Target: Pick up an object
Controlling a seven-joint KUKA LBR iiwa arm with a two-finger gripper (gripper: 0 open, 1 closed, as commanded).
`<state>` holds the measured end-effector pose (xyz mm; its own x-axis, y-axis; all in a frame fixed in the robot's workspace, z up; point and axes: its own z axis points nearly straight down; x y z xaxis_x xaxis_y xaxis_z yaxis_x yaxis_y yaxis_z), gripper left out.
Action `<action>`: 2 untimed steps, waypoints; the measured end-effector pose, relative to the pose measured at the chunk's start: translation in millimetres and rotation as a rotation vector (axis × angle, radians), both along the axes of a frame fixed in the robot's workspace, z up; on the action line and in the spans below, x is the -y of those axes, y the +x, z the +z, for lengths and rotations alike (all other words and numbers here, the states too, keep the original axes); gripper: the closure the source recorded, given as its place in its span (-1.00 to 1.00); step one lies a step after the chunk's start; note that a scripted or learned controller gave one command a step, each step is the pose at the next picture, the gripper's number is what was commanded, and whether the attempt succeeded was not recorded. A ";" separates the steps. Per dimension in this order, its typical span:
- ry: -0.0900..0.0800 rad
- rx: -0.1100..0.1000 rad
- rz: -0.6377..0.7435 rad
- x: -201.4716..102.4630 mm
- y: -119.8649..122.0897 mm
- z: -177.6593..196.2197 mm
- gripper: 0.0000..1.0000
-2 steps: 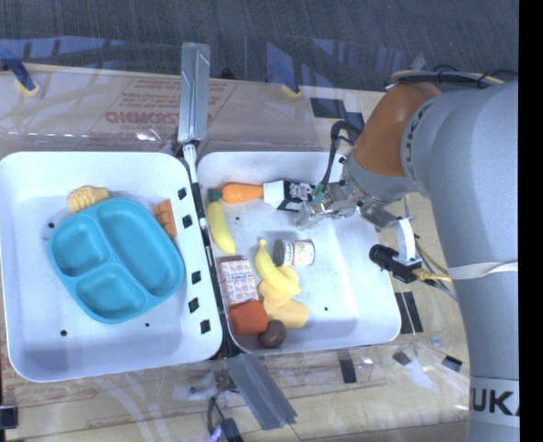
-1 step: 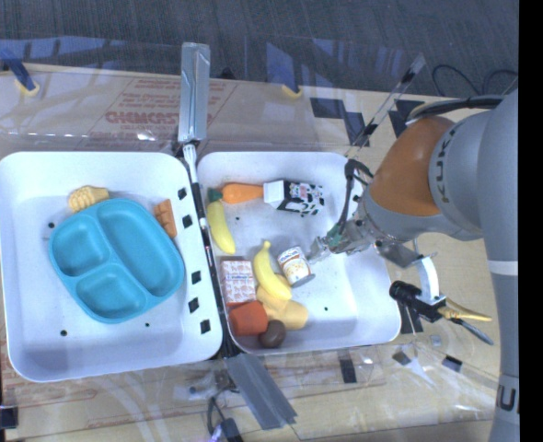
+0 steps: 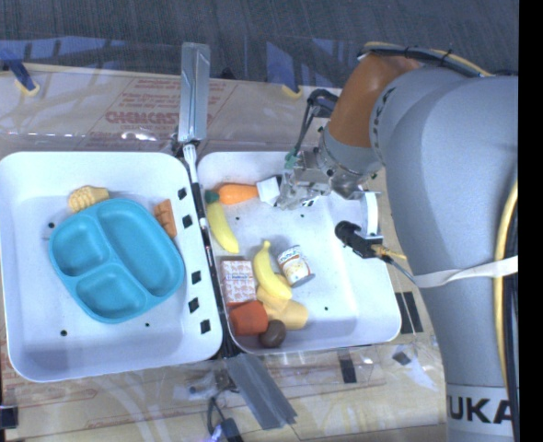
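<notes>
My gripper (image 3: 298,194) hangs over the far part of the right bin (image 3: 363,311), just right of a small white item (image 3: 268,189) and an orange carrot (image 3: 236,193). Below it lie a yellow banana (image 3: 221,226), a second banana (image 3: 271,273), a small can (image 3: 294,265), a snack packet (image 3: 237,280), a red block (image 3: 248,318), a dark brown round item (image 3: 272,334) and a pale yellow fruit (image 3: 294,315). The fingers point down and nothing shows clearly between them.
The left bin (image 3: 32,339) holds a blue divided plate (image 3: 115,258), a yellow corn piece (image 3: 86,196) and an orange item (image 3: 166,217). A metal divider bar (image 3: 194,90) runs between the bins at the back. The grey arm (image 3: 446,173) covers the right side.
</notes>
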<state>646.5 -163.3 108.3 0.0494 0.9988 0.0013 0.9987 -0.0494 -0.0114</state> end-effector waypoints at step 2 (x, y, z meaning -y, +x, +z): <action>0.002 0.008 0.395 11.0 -43.8 -16.7 -1.00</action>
